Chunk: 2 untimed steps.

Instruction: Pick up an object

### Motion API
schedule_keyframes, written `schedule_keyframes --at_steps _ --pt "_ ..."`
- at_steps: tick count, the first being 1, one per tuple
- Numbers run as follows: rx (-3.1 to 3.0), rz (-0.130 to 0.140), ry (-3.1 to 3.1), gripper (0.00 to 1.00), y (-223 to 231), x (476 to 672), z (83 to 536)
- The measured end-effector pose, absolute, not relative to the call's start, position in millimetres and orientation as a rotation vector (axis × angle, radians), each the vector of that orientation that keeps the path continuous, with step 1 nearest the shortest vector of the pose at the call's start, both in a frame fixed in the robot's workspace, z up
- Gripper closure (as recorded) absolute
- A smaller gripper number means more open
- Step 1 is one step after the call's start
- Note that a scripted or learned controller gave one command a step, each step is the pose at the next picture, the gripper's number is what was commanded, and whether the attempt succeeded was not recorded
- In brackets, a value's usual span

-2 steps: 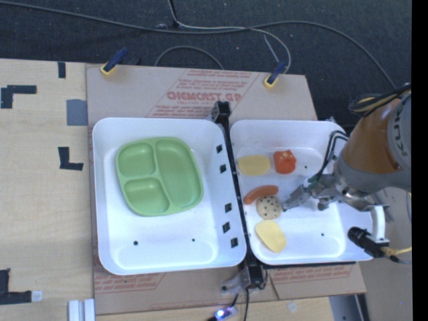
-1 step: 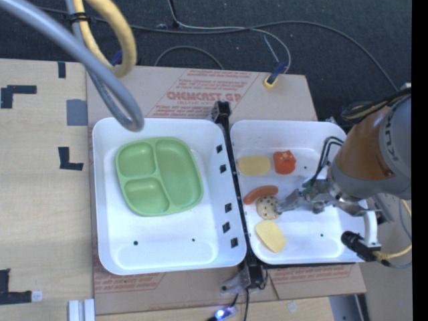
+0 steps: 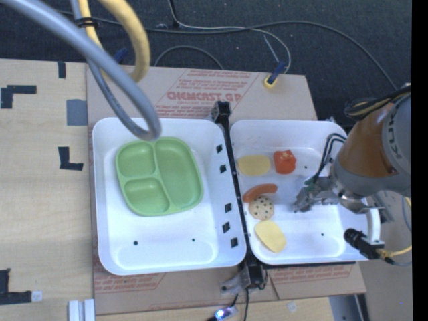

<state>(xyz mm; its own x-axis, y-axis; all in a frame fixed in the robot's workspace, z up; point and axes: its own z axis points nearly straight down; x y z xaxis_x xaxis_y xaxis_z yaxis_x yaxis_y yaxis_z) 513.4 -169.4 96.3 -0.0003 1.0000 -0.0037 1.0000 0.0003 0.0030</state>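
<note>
A robotics lab: loose cables (image 3: 221, 29), cardboard-lined bench (image 3: 200, 89), two white bins (image 3: 103, 179).

Arm enters from the right, orange band above the wrist, wrist angled downward and leftward. Tool (image 3: 305, 201) sits low, tips pointing left. Nothing visible between the tips; their spacing cannot be determined.

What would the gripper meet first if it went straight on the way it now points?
Pointing down-left, the gripper would probably meet the bare floor of the right bin first; further along that line lies the cookie. Depth is unclear.
</note>
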Motion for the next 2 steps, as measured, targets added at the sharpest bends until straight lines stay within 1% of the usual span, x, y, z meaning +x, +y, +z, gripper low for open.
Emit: schedule_keyframes --at_steps 1,2 --pt "2.221 -0.001 2.224 1.00 -171 516.0 155" --pt "2.220 0.000 2.223 1.00 -173 520.2 196"
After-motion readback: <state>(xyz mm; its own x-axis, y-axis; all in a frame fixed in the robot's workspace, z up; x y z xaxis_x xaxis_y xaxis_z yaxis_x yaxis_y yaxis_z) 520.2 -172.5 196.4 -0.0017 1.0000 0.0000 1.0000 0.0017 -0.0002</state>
